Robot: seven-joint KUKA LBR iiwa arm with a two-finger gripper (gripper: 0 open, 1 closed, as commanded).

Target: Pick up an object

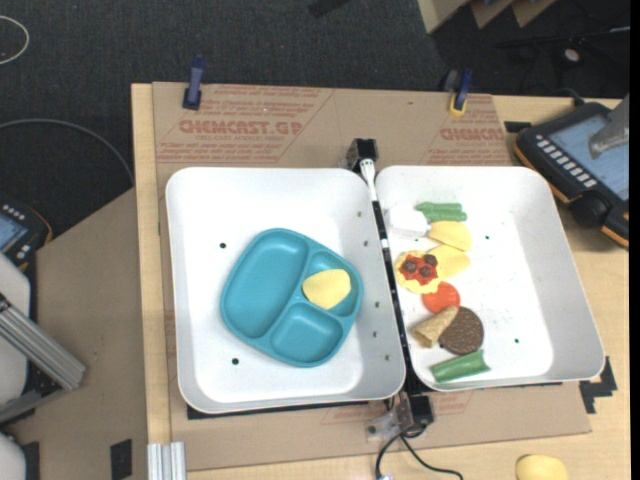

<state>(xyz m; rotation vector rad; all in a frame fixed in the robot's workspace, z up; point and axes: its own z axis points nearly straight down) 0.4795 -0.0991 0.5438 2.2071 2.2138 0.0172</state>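
A blue divided plate (280,298) lies in the left bin (200,208), with a pale yellow piece (327,287) in its right compartment. The right bin (530,258) holds several toy foods along its left side: a green bean pod (441,211), a yellow wedge (450,235), a pizza slice with dark dots (420,266), a red tomato (441,296), a tan bread piece (434,327), a brown cookie (462,331) and a green pod (460,367). A white piece (404,220) lies by the divider.
The bins sit on a cardboard sheet (250,128) held by two clamps (193,83). A black tablet (575,158) lies at the right. A yellow object (540,467) rests on the bench below the right bin.
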